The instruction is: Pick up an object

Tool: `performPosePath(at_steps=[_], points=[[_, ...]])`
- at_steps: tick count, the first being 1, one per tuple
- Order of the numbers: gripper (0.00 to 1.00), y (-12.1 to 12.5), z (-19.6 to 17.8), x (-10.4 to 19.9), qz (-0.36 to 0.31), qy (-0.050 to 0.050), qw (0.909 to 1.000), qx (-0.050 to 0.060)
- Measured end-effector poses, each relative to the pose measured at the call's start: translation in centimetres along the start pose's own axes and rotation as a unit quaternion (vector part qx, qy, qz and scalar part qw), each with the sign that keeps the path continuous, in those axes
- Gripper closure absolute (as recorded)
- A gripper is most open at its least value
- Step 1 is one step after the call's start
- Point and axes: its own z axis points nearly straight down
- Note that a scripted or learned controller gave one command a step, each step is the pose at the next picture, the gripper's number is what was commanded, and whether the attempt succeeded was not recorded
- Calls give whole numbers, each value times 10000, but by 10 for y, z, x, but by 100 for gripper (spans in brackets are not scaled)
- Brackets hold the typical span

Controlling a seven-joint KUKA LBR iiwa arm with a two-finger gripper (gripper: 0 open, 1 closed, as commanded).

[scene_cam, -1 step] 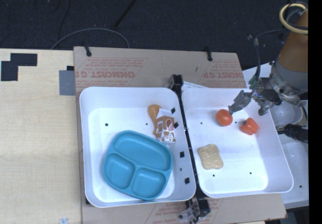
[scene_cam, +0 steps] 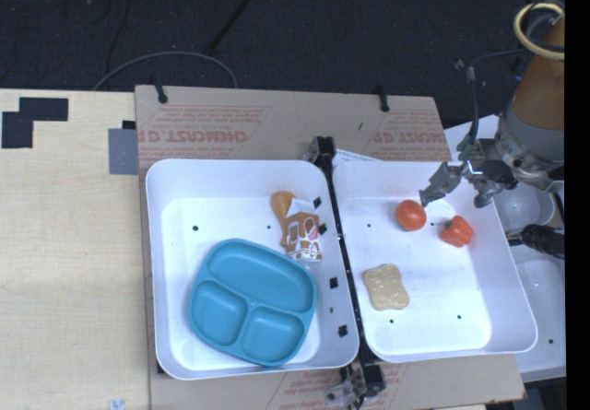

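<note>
While the grey arm (scene_cam: 533, 113) reaches in from the right, its jaws hang spread over the far right part of the right bin (scene_cam: 479, 330), with nothing between the two dark fingers (scene_cam: 441, 183). One finger points down to the left, toward a red tomato (scene_cam: 411, 215) that lies just beside its tip; whether they touch cannot be told. The other finger sits further right, above a red pepper (scene_cam: 456, 231) that rests near the bin's right wall. Nearer in the same bin, left of centre, lies a pale piece of bread (scene_cam: 385, 287), well apart from the two red things.

The left bin (scene_cam: 171, 215) holds a blue divided plate (scene_cam: 251, 301) that fills much of its near half, tilted slightly. Beyond the plate, against the wall between the bins, lie a tan drumstick (scene_cam: 282, 205) and a small white packet (scene_cam: 303, 239) with brown print, touching each other. Both bins sit on a brown cardboard sheet (scene_cam: 240, 127) that covers the light wooden surface (scene_cam: 64, 261).
</note>
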Motion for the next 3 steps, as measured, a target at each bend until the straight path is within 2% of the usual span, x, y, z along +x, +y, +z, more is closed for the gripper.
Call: performPosePath(at_steps=[2,3], points=[[0,-2,90,12,3,6,10000,25],[0,-5,138,5,7,6,10000,26]])
